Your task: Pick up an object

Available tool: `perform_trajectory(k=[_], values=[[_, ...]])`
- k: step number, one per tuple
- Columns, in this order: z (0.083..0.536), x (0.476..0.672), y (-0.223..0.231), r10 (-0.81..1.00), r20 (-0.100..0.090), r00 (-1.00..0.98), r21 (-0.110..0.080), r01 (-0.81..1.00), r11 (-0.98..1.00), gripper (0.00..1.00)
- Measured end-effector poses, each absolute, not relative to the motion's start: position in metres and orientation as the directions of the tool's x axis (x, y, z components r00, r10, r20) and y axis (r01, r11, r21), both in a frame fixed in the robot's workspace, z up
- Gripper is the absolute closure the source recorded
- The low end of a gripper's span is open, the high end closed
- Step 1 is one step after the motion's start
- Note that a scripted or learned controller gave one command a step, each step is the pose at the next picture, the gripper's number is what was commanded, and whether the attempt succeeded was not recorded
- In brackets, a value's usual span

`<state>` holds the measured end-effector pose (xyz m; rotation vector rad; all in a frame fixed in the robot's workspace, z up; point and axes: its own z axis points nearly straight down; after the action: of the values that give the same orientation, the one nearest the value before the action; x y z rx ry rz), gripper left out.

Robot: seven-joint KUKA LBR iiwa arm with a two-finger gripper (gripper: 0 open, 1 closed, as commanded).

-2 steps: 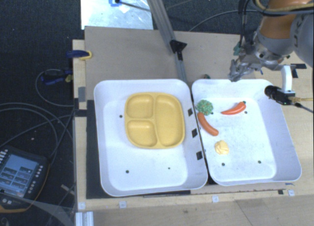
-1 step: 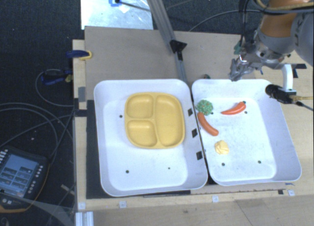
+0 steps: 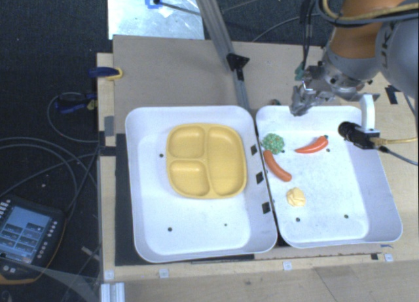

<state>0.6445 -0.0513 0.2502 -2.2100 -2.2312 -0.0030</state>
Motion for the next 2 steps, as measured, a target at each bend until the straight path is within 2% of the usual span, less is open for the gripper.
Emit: perform_trajectory(k=[1, 2], values=[[0.253, 0.618, -0.003, 1.000, 0.003, -0.011, 0.000, 1.000, 0.011, 1.00], [0.256, 0.579, 0.036, 1.000, 0.002, -0.010, -0.002, 1.000, 0.010, 1.00]])
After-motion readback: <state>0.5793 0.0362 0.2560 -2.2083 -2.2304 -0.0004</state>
